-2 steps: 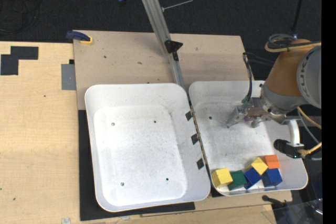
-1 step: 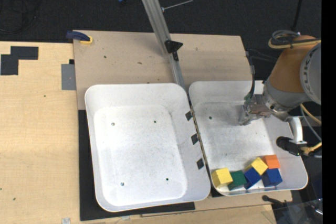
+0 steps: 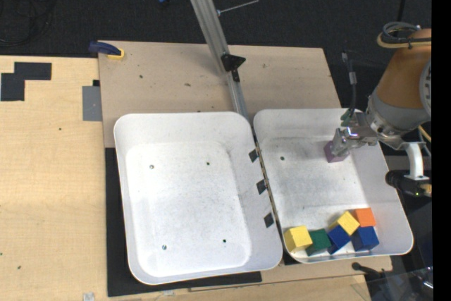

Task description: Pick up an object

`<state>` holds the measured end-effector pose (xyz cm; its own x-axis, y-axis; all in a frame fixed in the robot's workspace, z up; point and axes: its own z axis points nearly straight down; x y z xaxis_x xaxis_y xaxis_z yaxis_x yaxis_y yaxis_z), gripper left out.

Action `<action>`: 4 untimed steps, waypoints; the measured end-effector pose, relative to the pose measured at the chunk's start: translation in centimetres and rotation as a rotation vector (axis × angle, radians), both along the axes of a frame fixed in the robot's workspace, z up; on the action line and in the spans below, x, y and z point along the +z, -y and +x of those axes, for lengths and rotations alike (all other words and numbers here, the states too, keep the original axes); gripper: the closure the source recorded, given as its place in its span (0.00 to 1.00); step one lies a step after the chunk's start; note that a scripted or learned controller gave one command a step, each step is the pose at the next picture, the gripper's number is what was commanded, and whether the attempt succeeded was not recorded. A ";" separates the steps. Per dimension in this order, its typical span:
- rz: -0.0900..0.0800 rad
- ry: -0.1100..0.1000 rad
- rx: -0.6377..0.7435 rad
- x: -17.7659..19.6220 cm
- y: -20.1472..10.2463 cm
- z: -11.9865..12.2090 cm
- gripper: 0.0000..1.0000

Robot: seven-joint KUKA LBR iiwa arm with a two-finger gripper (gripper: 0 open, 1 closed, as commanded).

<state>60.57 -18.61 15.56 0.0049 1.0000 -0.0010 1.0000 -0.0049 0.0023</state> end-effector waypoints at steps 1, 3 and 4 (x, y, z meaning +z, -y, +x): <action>0.000 0.000 0.005 4.2 0.0 0.2 1.00; 0.003 -0.007 0.008 9.4 -4.7 -1.4 1.00; 0.004 -0.006 0.009 10.0 -10.0 -3.1 1.00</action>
